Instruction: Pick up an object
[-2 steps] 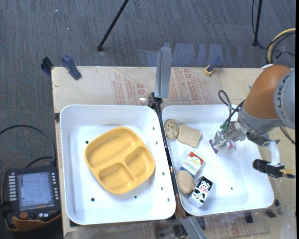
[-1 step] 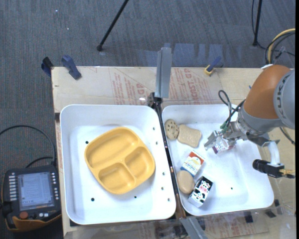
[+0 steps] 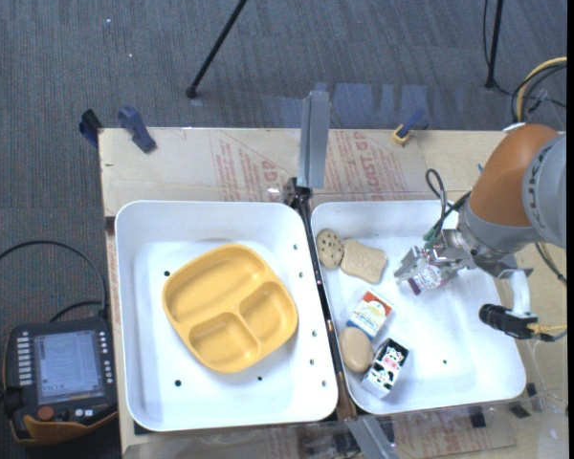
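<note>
The right bin (image 3: 464,357) holds a chocolate-chip cookie (image 3: 328,248), a slice of toast (image 3: 364,261), a small white, orange and blue carton (image 3: 369,314), a tan bun (image 3: 356,349) and a cow-patterned milk carton (image 3: 386,366). My gripper (image 3: 423,273) hangs low over the bin's upper middle. It is just right of the toast and above the small carton. Its tip looks cluttered with small grey and reddish parts, and I cannot make out anything held there. The arm reaches in from the right.
A yellow divided plate (image 3: 230,306) lies in the left bin (image 3: 129,256). An upright metal post (image 3: 316,142) stands behind the divide between the bins. A black cable fitting (image 3: 505,319) juts over the right bin's right side. Clamps (image 3: 134,128) sit at the bench's back edge.
</note>
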You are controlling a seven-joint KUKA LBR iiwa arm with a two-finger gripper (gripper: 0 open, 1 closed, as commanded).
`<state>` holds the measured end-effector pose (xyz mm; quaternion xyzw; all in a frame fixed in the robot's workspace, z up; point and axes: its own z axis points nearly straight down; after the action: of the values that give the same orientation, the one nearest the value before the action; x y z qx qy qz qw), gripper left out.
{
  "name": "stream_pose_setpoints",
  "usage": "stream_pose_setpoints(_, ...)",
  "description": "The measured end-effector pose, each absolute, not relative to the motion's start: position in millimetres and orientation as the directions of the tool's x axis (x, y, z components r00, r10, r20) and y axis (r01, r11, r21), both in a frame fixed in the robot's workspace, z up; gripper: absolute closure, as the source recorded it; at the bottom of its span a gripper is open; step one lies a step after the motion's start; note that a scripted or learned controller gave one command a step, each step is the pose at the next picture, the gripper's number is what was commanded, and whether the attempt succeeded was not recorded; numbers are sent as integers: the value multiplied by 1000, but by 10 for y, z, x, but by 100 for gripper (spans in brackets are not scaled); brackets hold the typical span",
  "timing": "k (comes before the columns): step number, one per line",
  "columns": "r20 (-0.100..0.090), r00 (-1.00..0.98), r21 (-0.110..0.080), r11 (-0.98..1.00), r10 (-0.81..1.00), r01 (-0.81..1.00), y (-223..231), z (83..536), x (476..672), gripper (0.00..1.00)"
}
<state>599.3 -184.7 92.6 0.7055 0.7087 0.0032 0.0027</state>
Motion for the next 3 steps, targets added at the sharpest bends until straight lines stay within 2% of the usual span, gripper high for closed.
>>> stream_pose_setpoints(1, -2, -7, 10, 7, 1000, 1000, -1847, 1028, 6006, 100)
stream_pose_setpoints(2, -2, -7, 10, 7, 1000, 1000, -1847, 1027, 6006, 0)
stream_pose_setpoints(3, 0, -22, 8, 22, 1000, 1000, -1968, 925, 6004, 0)
